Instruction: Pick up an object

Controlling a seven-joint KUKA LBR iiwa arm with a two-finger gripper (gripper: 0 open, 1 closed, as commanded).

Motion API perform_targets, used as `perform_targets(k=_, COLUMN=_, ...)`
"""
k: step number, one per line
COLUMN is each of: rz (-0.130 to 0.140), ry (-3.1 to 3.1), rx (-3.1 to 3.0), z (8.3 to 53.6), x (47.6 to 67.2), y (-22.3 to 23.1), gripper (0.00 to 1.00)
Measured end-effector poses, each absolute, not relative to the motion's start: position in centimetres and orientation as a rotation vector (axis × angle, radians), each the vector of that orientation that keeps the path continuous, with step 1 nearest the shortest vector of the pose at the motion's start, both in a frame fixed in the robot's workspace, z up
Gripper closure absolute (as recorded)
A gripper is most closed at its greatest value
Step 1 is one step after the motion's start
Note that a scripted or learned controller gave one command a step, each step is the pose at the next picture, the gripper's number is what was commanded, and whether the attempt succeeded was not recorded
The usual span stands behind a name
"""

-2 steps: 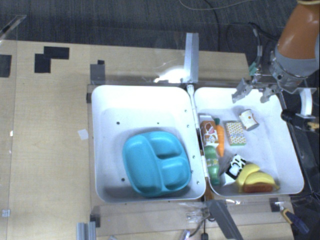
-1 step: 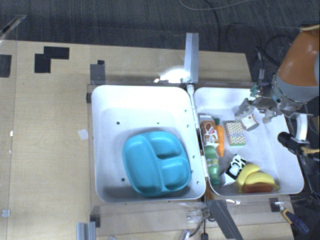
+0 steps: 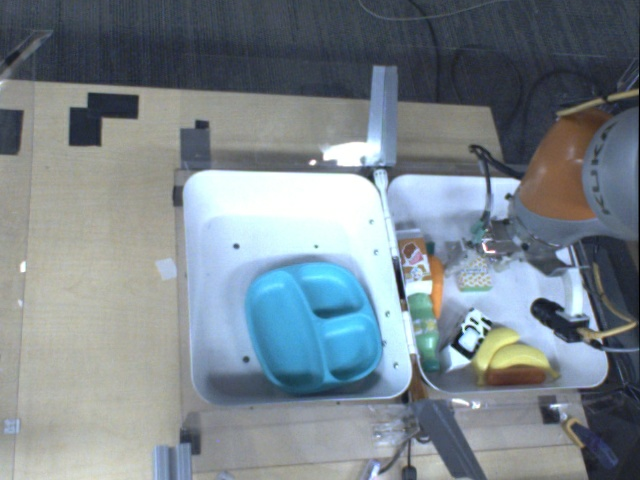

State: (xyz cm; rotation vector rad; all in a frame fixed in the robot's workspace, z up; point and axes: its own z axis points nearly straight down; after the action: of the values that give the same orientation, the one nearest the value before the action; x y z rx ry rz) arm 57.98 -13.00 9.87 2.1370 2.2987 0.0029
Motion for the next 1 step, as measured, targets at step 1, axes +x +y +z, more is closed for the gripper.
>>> perform_targets(k=1, rz=0.009, ry=2.296, rx=2.132, z=11.06, x=58.19, y=-12.93, gripper=1.0)
